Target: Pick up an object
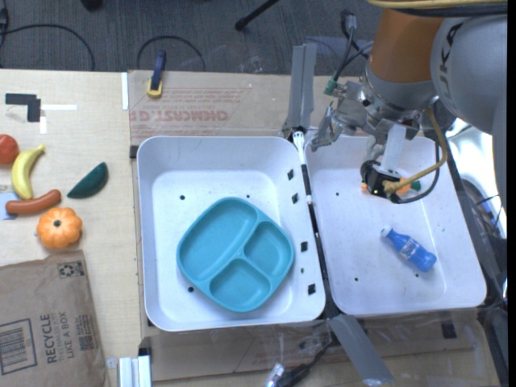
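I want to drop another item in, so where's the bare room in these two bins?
Right bin: bare floor between the bottle and the middle wall, and along the near edge. Left bin: a bare strip beyond the plate. Crowded: the right bin's far end, under the arm.

On my feed, the left side of the table [81,103] carries a cluster of toy food: a red tomato [6,148] cut by the frame edge, a yellow banana [26,172] just below it, a sausage [32,203], an orange pumpkin [59,228], and a dark green wedge [89,181] to their right. A brown cardboard box [48,321] printed RECYCLE fills the near corner. A blue and yellow clamp [156,81] sits at the far edge.
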Robot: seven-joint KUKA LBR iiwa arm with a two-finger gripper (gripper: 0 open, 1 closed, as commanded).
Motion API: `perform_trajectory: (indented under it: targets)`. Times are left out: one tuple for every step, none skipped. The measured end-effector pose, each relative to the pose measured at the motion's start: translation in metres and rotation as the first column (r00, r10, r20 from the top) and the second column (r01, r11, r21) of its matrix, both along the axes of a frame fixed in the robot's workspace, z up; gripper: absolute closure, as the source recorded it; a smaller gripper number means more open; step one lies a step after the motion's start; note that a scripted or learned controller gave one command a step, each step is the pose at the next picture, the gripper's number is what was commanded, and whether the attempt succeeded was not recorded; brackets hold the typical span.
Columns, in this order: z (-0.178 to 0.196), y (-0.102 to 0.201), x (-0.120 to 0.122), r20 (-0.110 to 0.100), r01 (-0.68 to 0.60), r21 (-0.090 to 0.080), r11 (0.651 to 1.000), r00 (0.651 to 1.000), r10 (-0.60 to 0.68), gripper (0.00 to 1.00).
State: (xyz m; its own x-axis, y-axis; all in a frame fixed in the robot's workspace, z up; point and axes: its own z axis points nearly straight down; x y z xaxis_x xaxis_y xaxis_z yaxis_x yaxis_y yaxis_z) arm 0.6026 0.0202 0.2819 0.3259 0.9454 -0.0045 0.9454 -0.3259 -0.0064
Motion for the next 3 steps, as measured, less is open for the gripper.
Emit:
perform_trajectory:
  targets:
    - [0.069, 0.075, 0.048, 0.003, -0.344, 0.0, 0.939, 0.939, 0.344, 0.0]
    - [0.089, 0.125, 0.058, 0.005, -0.748, 0.002, 0.664, 0.664, 0.748, 0.0]
    - [-0.001, 0.178, 0.022, 0.002, -0.8, 0.004, 0.6, 0.6, 0.8, 0.0]
